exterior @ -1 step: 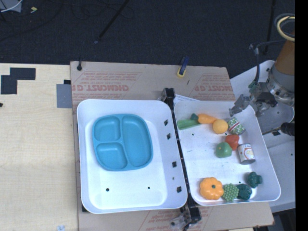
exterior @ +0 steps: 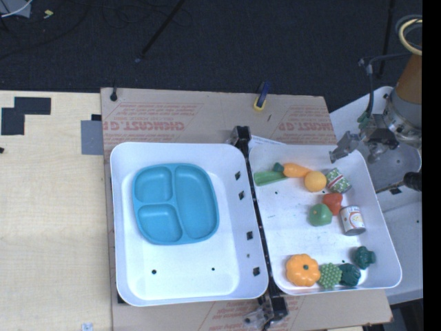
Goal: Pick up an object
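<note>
Dark floor surrounds our table (exterior: 55,205). We'd pick the small can (exterior: 352,220), at three o'clock in the right bin (exterior: 289,212), beside the red pepper (exterior: 333,201). Our gripper (exterior: 364,140) hovers at one o'clock; we cannot tell its state. We should descend straight, centred.

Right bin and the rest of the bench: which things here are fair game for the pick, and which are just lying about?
For the pick:
gripper
right bin
carrot
yellow ball
small can
orange pumpkin
green grapes

Lying about:
left bin
blue divided plate
cardboard sheet
yellow clamp
</note>
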`<state>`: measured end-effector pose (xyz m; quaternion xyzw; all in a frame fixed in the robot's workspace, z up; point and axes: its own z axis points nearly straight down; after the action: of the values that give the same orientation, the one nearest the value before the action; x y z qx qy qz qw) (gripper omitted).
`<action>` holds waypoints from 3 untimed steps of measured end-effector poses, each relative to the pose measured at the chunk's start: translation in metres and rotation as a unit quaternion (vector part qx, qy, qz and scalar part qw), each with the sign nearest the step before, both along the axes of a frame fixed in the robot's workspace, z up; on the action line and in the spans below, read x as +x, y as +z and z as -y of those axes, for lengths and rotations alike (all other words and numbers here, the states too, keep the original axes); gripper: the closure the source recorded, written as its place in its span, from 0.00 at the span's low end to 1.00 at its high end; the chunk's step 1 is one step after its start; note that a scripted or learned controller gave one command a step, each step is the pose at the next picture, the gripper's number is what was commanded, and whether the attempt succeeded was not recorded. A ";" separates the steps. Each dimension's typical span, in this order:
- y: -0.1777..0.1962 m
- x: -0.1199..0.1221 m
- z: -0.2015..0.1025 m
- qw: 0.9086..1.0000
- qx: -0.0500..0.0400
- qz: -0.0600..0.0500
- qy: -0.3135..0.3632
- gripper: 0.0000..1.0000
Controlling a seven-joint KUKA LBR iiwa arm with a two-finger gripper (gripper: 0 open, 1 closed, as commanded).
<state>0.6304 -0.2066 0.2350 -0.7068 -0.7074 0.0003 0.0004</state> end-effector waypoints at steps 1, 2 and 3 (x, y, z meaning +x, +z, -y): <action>-0.043 0.000 0.000 1.000 0.000 -0.002 0.001 0.00; -0.099 0.007 -0.008 1.000 0.001 -0.002 0.001 0.00; -0.113 0.012 -0.004 1.000 -0.005 0.010 0.000 0.00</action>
<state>0.6428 -0.2025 0.1225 -0.7068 -0.7073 -0.0036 -0.0099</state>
